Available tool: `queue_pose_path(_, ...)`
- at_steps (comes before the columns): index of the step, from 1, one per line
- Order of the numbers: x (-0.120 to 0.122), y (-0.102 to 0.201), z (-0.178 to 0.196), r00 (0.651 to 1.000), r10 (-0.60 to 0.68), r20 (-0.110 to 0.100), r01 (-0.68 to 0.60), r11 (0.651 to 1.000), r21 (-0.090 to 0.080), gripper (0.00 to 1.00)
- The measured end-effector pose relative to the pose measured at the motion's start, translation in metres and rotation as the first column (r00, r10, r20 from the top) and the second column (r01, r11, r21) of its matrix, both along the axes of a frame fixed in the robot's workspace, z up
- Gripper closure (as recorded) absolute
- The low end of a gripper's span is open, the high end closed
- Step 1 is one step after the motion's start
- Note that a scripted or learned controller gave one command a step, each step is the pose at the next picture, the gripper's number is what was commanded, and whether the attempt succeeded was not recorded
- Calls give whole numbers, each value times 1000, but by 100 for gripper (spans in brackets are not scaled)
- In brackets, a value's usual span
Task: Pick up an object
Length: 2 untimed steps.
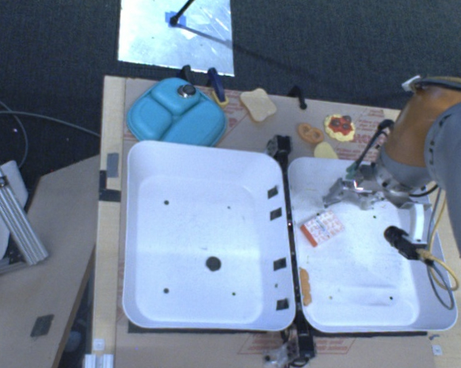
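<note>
While the gripper hung over the right bin, I couldn't tell its jaw state. The packet lay just below-left of it; long axis diagonal.

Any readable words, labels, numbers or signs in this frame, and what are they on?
None can be read.
Small red-and-white packet in the right bin: printed marks, too blurred to read.
Cardboard sheet under the bins: faint reddish print, too small and blurred to read.
</note>
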<state>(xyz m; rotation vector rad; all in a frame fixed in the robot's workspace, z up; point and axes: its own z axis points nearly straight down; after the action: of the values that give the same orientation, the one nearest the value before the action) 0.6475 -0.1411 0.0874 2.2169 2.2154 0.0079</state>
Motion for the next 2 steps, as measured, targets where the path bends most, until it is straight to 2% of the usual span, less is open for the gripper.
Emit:
queue_pose_path(1,23,-67,0,1000,1,-5,-1,1000,3,0)
queue_pose_path(2,-76,-67,2,1000,0,3,0,1000,-3,0)
